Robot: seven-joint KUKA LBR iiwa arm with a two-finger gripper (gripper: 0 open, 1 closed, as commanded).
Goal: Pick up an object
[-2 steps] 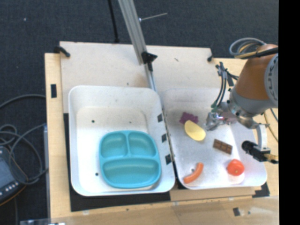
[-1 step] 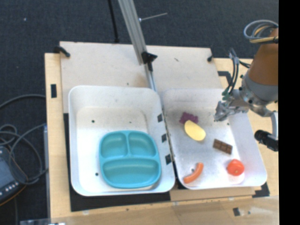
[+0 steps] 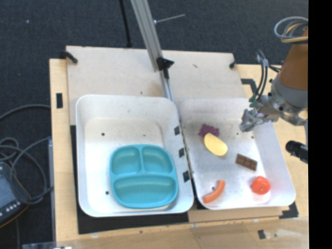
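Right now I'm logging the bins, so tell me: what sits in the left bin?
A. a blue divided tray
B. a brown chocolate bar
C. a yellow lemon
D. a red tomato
A: the blue divided tray lies in the left bin; the other things lie in the right bin.

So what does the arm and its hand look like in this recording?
The arm is grey, with a rounded orange-brown band just above the wrist. Dark cables run down its side and a pale looped cable sits near the top. The hand is a small metallic grey unit.
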